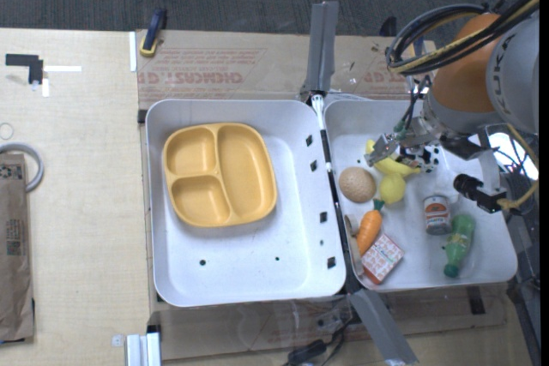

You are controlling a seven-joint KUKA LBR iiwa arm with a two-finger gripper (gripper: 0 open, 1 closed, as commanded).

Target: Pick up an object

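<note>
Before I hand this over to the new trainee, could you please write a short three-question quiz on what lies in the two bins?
1. True or false: the yellow plate lies in the left bin.
2. Which thing lies nearest the divider between the bins? A) the green bottle B) the carrot C) the can
3. Fill in: the gripper hangs over the ____ fruit at the back of the right bin.

Key: 1 true. 2 B. 3 yellow; the banana and the lemon lie there.
</note>
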